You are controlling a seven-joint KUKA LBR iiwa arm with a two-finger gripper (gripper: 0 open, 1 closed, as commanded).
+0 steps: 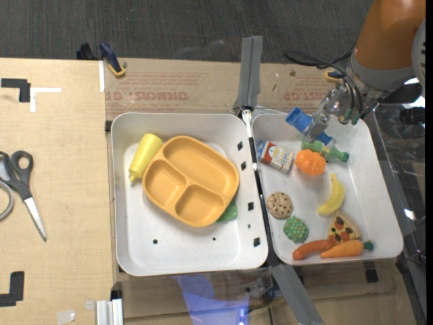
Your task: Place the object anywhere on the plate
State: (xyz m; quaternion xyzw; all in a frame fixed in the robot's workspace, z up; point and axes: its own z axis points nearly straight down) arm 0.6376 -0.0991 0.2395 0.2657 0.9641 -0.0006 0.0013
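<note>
Orange plate [191, 180] lies unloaded in the left bin [128, 249]. At its 3 o'clock, in the right bin [382, 202], my hand [316, 135] hovers low over toy foods beside the blue block [298, 120]; grip unreadable, object [326, 149] unconfirmed.

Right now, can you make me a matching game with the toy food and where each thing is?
Things:
1. mustard bottle
2. banana
3. cookie
4. pizza slice

Places:
A. right bin, close to the middle divider
B. left bin, beside the plate
C. right bin, just above the carrot
D. right bin, below the orange

Pairs: 1-B, 2-D, 3-A, 4-C
</note>
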